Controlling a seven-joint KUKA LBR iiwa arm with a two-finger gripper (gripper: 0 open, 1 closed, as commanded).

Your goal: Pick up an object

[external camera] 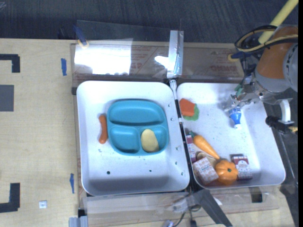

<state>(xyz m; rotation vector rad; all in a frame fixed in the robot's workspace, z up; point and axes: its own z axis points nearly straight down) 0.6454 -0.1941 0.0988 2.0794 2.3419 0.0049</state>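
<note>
I have the claw [235,109] low over the right bin [267,141], toward its far end, and a small blue-tipped thing [236,119] sits right at its tip. I cannot tell whether it is grasped. The likelier picks, by my guess, crowd that bin's near end: carrot [205,145], orange pumpkin [226,170], small cartons [240,165]. Beyond that bin, a blue tray [137,125] holds a yellow piece [149,140].
</note>
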